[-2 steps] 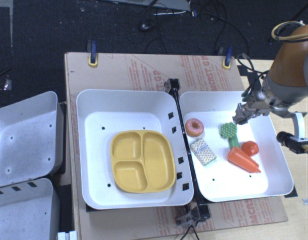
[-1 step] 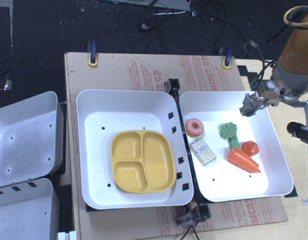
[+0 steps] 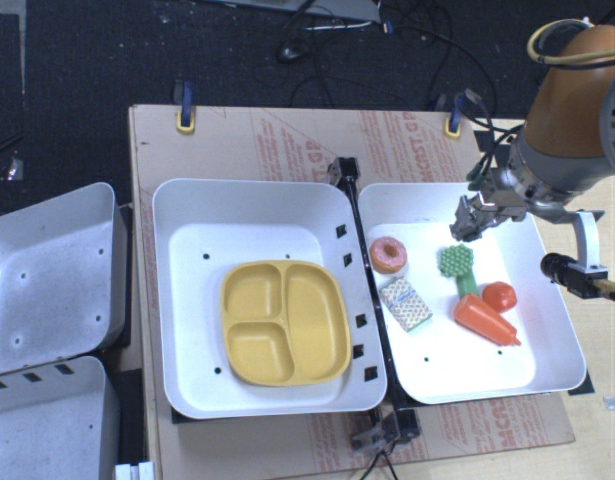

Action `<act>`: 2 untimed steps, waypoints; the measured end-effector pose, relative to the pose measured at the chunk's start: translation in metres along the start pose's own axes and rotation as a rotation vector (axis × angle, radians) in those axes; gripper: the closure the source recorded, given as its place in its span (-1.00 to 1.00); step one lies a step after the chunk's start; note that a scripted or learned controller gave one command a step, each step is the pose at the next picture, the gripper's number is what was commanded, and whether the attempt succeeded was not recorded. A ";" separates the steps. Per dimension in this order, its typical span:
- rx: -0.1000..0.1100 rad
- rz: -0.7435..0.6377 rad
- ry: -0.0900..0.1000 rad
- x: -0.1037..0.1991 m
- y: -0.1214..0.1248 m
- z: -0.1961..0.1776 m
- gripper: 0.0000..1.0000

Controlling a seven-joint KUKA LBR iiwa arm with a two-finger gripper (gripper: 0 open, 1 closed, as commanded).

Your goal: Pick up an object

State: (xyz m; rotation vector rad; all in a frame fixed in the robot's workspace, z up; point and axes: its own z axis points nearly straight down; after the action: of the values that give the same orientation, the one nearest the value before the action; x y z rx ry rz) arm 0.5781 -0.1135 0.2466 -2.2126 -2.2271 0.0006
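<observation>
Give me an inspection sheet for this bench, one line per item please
Surface: cardboard-covered bench bearing left bin and right bin.
Job's things: right bin holds doughnut, broccoli, carrot, tomato and patterned block.
Clutter: yellow divided plate in left bin.
Grippers: gripper hovers above the broccoli, nothing visibly held.
Cables: black cables on floor behind bench.
Surroundings: yellow clamps at bench's far edge; white trays at left.

In the right bin (image 3: pixel 427 203), the middle is crowded by a doughnut (image 3: pixel 388 255), a patterned packet (image 3: pixel 406 304), broccoli (image 3: pixel 457 266), a carrot (image 3: pixel 484 319) and a tomato (image 3: pixel 499 295). Bare floor is left along the near edge and the far left corner. The left bin (image 3: pixel 187 218) is largely taken up by a yellow plate (image 3: pixel 286 321).
</observation>
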 end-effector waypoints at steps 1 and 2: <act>-0.001 -0.001 0.000 0.048 0.003 -0.003 1.00; 0.000 0.000 0.000 0.093 -0.005 -0.002 1.00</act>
State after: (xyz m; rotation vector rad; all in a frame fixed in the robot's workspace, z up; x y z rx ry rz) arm 0.5726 -0.0201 0.2486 -2.2121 -2.2276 0.0009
